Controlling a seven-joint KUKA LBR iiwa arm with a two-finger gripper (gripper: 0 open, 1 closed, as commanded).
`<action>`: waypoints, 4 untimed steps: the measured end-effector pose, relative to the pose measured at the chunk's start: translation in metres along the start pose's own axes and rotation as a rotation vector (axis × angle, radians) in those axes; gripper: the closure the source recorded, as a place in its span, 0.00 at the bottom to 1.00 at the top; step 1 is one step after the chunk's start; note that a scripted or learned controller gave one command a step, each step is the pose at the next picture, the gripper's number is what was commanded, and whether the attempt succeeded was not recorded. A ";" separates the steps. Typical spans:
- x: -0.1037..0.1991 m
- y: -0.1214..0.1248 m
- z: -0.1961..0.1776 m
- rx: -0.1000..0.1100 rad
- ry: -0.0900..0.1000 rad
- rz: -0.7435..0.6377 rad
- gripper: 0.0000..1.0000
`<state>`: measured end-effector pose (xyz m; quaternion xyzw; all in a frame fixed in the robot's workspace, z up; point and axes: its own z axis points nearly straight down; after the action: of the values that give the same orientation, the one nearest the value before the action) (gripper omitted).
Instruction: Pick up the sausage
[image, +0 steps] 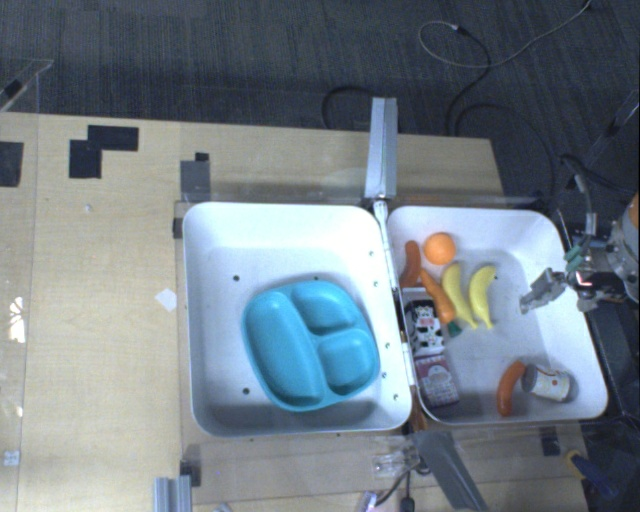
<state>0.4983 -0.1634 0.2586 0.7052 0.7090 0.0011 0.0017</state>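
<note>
Arm: reaches in from the right edge, low over the right side of the right bin (545, 222), its wrist partly cut off by the frame.
Gripper (545, 290): points left into the bin, over the bare floor right of the bananas.
Fingers: whether they are parted or closed cannot be told from this view; nothing is seen between them.
Sausage (510, 387): orange-red, lying near the bin's near-right corner, tilted slightly off upright, just beside a small grey-white can (550, 383) on its right.
Sausage to gripper: nearer than the gripper and slightly left of it, apart, not touching.
Other contents: two bananas (470, 293), an orange (439, 247), a carrot (437, 296), and flat packets (432, 350) along the left wall.
Left bin (210, 300): holds a blue divided plate (310, 342).
Tabletop (90, 300): pale wood.
</note>
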 end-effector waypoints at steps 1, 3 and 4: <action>-0.027 -0.010 0.145 0.002 0.001 0.045 0.00; -0.042 0.000 0.147 -0.002 -0.001 -0.306 0.00; -0.043 0.046 0.169 -0.007 -0.004 -0.536 0.00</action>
<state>0.5451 -0.2066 0.0894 0.4921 0.8705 0.0016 0.0055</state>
